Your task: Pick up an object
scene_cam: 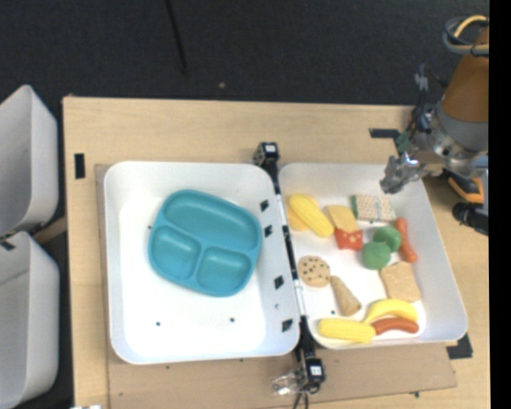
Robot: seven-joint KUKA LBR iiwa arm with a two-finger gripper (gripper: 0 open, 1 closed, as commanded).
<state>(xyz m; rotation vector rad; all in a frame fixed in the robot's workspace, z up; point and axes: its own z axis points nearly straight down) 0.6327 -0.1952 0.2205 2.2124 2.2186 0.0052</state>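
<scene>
The gripper point(398, 177) hangs over the right bin's point(447, 309) far rim, grip impossible to tell, beside a checkered cracker point(374, 208) and 1 corn cob point(310, 215).

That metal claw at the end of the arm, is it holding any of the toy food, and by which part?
Nothing is held. The metal two-finger gripper hovers over the right white bin's far corner with nothing between its fingers.

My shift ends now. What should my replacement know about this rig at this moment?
Gripper: above the far right corner of the right bin, nothing seen between its fingers; open or shut is unclear.
Things: toy food all in the right bin, including corn, cookie, green piece, banana. Blue divided plate lies in the left bin.
Done: nothing picked.
Left: descend, grasp one item, lift.
</scene>
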